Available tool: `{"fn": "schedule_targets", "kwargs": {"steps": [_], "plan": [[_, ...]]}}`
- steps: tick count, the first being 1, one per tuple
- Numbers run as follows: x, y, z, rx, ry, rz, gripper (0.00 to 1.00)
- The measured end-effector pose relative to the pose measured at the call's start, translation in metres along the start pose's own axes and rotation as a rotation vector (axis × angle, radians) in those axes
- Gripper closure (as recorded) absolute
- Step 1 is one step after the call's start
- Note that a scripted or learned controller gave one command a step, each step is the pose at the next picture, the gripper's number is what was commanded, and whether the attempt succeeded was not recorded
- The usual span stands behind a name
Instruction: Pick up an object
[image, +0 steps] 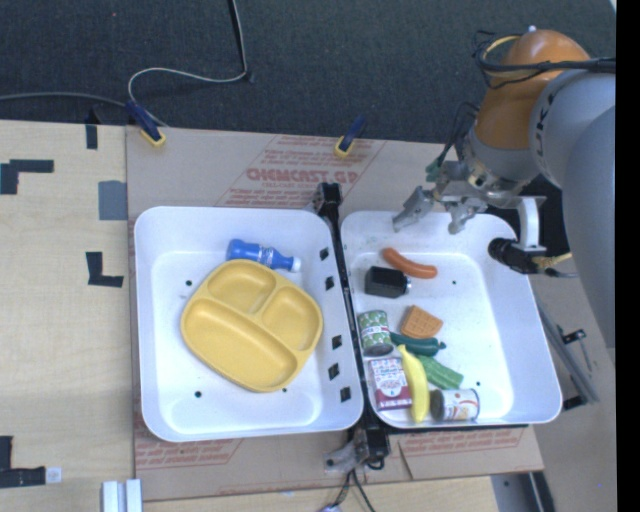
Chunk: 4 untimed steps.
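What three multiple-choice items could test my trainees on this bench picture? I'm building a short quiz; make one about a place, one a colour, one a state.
1. Where does the divided plate lie?
A. left bin
B. right bin
C. on the cardboard

2. What colour is the bottle beside that plate?
A. red
B. blue
C. green

3. How does the hand stand?
A. shut on the sausage
B. open above the right bin's far edge
C. resting inside the left bin

Key: 1 A, the plate sits within the left bin. 2 B, its body is blue. 3 B, its fingers are spread, with the sausage lying apart below.
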<state>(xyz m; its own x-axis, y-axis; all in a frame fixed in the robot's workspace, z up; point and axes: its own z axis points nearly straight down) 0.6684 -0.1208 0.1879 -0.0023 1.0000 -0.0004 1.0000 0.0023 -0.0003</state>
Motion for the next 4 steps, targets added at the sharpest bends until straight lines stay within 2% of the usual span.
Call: {"fn": "schedule_targets", "kwargs": {"steps": [1,2,3,4], "plan": [[0.020,0.000,0.103,0.000,0.000,0.001,0.00],[0.021,0.000,0.094,0.000,0.000,0.000,1.00],[0.055,-0.059,-0.060,-0.002,0.000,0.000,1.00],[0.008,-0.102,-0.083,0.001,-0.001,0.003,1.00]]}}
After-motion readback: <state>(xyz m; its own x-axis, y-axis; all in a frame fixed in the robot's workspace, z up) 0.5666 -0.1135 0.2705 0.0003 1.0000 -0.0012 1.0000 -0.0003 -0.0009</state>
